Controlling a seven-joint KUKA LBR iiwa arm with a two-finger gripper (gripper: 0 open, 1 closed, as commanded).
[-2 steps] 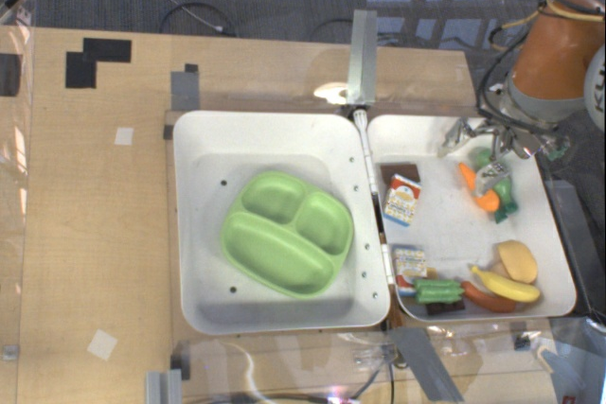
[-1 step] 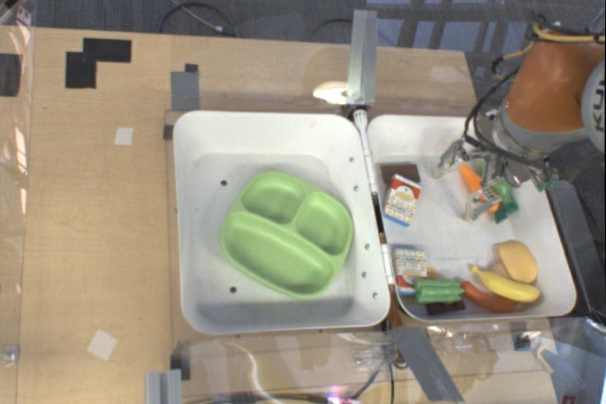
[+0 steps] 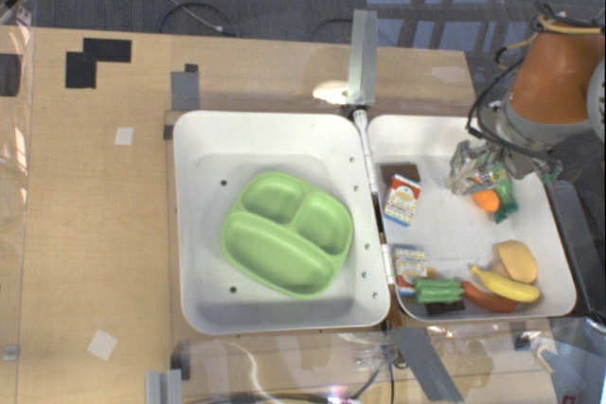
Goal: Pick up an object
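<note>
My gripper (image 3: 473, 173) hangs low over the upper part of the right bin (image 3: 436, 227), below the arm's orange band. Just under it, towards the front right, lies a small orange carrot with a green top (image 3: 488, 200), touching or nearly touching the gripper. A red, white and blue carton (image 3: 401, 202) lies to the gripper's left. I see nothing clearly lifted off the bin floor.
The front of the right bin holds a banana (image 3: 507, 287), a tan potato-like piece (image 3: 517, 260), a red sausage shape (image 3: 481, 296), a green item (image 3: 438, 287) and a small box (image 3: 409, 262). A green divided plate (image 3: 287, 232) lies in the left bin (image 3: 204, 203).
</note>
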